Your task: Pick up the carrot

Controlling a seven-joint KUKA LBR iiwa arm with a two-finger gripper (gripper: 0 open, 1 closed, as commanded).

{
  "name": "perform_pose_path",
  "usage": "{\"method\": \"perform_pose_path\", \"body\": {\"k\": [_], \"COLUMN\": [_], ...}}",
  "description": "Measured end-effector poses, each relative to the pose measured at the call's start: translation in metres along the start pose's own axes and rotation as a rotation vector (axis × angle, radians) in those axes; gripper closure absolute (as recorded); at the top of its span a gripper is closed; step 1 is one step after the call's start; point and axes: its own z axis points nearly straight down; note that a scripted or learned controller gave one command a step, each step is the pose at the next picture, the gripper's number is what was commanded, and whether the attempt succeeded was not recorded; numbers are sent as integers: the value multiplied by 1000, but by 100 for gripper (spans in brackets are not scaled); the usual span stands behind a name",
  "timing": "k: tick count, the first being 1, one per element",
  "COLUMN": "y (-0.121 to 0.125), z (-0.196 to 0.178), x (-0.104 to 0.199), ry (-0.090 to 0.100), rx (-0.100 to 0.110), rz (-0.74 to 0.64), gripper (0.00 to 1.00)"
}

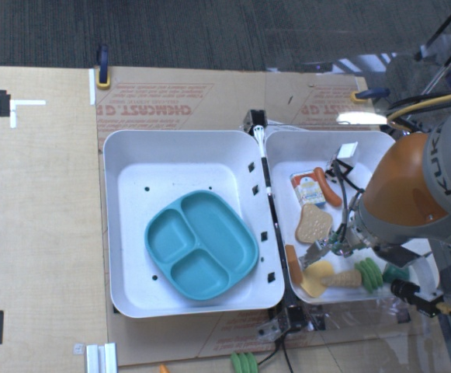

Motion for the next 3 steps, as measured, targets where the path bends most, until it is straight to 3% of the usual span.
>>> {"method": "perform_pose_path", "body": {"k": [2,3], "y": [-2,-4], "z": [0,0], "x": [-4,-7], "ry": [-2,1], "rx": [-2,2], "rz": [213,7], "gripper": [0,0]}}
